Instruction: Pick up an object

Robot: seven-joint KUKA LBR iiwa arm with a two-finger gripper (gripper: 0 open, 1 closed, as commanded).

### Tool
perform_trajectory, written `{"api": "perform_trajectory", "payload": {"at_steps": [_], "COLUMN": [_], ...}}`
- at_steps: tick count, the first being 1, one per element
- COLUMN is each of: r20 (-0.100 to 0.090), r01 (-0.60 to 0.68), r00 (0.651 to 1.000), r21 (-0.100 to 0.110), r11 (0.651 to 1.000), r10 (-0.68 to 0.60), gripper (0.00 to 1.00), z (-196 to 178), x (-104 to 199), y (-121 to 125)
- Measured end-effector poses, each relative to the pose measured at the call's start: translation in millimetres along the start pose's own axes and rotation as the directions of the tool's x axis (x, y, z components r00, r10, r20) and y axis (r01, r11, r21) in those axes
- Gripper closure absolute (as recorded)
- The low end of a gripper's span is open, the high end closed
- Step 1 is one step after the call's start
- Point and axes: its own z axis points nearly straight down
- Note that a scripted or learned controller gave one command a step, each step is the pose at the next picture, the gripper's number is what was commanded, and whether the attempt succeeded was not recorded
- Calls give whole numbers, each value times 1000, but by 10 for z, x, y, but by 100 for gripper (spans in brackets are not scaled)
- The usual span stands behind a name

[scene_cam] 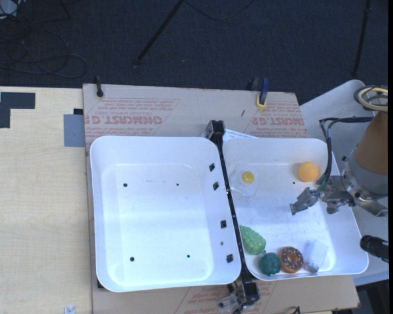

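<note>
Camera view shows the loose things gathered in the right bin (pixel 340 241), likely because that is the arm's near side. An orange ball (pixel 308 171) lies toward one o'clock of that bin, and a green lump (pixel 253 239), teal ball (pixel 270 264) and brown doughnut (pixel 291 259) crowd around six o'clock. The left bin (pixel 105 175) sits alongside. The pincer (pixel 304 203) reaches in from three o'clock, low over bare floor just below the orange ball, gripping nothing; whether it is parted or closed, I cannot tell.
</note>
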Motion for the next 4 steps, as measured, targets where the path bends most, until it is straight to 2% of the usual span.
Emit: {"api": "perform_trajectory", "payload": {"at_steps": [1, 2, 4], "r20": [-1, -1, -2], "r01": [-1, 1, -2], "r00": [1000, 1000, 1000], "r21": [2, -1, 3], "r11": [1000, 1000, 1000], "r10": [1, -1, 2], "gripper": [100, 100, 100], "z": [-98, -423, -596], "x": [-9, 122, 101], "y": [-2, -241, -233]}}
